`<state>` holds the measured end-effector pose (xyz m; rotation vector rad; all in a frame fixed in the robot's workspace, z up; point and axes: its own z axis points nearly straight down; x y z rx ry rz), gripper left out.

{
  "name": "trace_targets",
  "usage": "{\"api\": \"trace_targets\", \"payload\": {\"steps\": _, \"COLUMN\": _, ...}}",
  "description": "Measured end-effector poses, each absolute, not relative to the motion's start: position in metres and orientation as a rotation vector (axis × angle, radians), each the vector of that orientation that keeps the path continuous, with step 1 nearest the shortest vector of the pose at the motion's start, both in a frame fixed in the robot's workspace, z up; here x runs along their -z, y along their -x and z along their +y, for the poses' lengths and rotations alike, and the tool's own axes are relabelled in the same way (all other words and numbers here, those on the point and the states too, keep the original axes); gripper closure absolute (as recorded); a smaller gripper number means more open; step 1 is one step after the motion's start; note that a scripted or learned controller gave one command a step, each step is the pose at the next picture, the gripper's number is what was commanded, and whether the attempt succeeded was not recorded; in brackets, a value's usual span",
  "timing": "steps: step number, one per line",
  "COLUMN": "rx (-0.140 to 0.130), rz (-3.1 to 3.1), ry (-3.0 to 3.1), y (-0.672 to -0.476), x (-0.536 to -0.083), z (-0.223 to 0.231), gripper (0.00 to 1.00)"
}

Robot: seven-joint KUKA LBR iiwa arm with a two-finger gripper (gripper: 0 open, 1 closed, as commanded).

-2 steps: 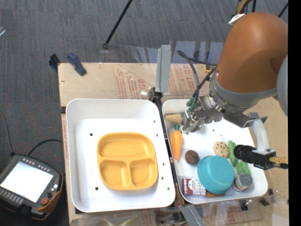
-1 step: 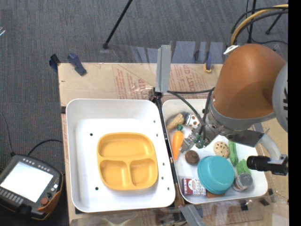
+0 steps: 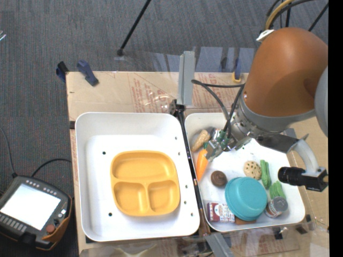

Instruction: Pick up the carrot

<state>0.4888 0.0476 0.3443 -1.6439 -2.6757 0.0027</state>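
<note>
Item one, the carrot (image 3: 201, 164): orange, lying lengthwise against the left wall of the right bin (image 3: 298, 194), close to the divide between the two bins, its upper end just under my gripper (image 3: 217, 145).

Item two, my gripper: poised at the carrot's upper end, near the bin's upper left. Whether it touches the carrot, I cannot tell. Whether it is spread or closed, I cannot tell either; the wrist and cabling crowd it from this angle. My orange band (image 3: 286, 71) bulks large above it, covering the right bin's upper part.

Item three, neighbours in the right bin:
- a pale, beige piece (image 3: 201, 140), tilted, just above the carrot's upper end
- a dark brown round item (image 3: 218, 178), just right of the carrot's lower half
- a cookie (image 3: 252, 169), right of that, apart from it
- a teal bowl (image 3: 246, 198), upside down as far as I can judge, below the cookie
- a red packet (image 3: 220, 212) at the bin's lower edge, touching the bowl's left side
- green vegetable pieces (image 3: 265, 173) along the right of the cookie and bowl
- a small can (image 3: 275, 206) at the bowl's right

Item four, the left bin (image 3: 96, 130): holds a yellow sectioned plate (image 3: 144, 182), three compartments, near its centre.

Item five, outside the bins: a handheld control pendant (image 3: 33, 211) on the floor at lower left.
</note>
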Motion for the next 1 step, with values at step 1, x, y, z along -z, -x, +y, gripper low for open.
{"api": "trace_targets", "payload": {"steps": 1, "rx": -0.006, "rz": -2.94, "ry": 1.088, "y": -0.475, "x": -0.2753, "z": 0.0978, "gripper": 1.0}}
